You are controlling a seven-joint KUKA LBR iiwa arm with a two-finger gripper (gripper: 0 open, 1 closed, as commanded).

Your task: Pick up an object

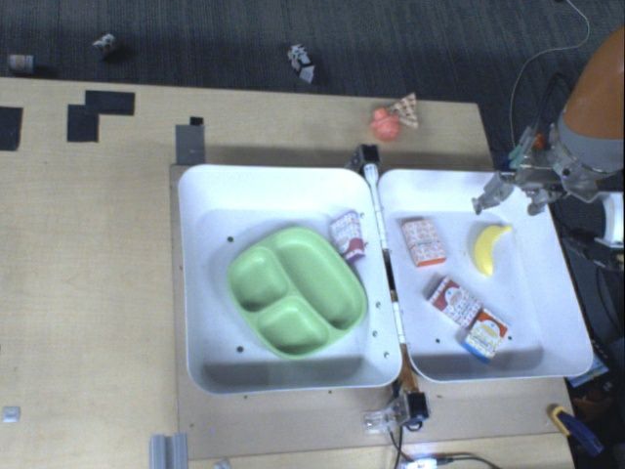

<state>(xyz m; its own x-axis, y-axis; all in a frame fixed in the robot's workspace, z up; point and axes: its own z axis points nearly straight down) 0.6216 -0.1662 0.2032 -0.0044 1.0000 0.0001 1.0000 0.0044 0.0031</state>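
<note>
Camera view: nearest, in the right bin (pixel 562 291), a blue-edged carton (pixel 485 337) touches a red packet (pixel 454 301) — farther back lie a small box (pixel 423 241) and, at its three o'clock, a banana (pixel 489 247). At the banana's one o'clock the claw (pixel 512 195) hangs spread, grasping nothing.

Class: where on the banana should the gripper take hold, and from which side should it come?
Grip the banana across its narrow middle, coming straight down from above. It lies flat in the right bin, curved, with bare floor on both long sides for the fingers; the gripper hangs just above it.
</note>
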